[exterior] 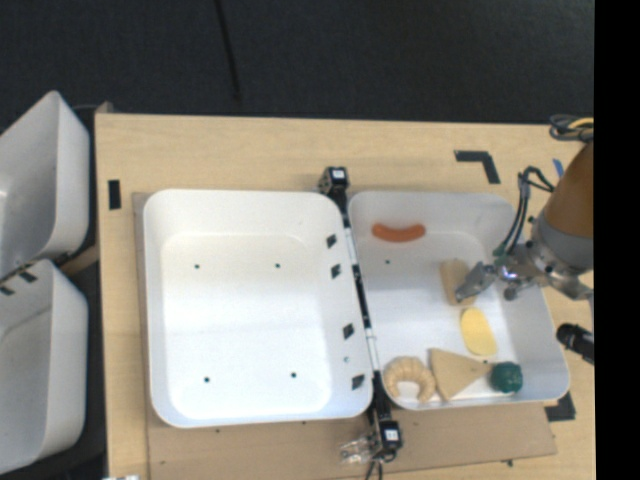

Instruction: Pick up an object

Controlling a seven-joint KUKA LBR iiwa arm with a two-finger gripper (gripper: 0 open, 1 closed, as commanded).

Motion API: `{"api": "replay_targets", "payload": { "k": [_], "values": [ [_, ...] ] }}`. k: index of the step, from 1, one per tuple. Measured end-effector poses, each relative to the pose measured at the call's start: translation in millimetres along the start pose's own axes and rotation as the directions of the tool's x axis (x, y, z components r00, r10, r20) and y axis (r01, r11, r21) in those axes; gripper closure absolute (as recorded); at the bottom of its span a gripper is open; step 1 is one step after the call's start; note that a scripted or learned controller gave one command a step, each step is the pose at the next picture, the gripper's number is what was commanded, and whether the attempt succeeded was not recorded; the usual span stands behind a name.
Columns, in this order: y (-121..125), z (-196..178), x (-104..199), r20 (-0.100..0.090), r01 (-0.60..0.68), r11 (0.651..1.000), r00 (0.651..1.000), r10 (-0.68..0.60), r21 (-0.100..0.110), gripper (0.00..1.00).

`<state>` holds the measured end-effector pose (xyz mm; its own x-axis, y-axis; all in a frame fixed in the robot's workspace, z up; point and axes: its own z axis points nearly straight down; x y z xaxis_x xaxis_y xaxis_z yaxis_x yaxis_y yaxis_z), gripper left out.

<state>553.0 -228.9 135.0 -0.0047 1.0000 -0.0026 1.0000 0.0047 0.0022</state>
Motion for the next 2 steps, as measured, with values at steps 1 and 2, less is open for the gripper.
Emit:
{"api": "replay_targets", "payload": {
  "k": [1,2],
  "values": [
    [-31,34,0,-0.001,-0.004,1.0,1.0,0.004,0.002,0.0],
    [-34,-126,-1,0.001,-0.002,1.0,1.0,0.002,-0.001,0.0]
  ]
}}
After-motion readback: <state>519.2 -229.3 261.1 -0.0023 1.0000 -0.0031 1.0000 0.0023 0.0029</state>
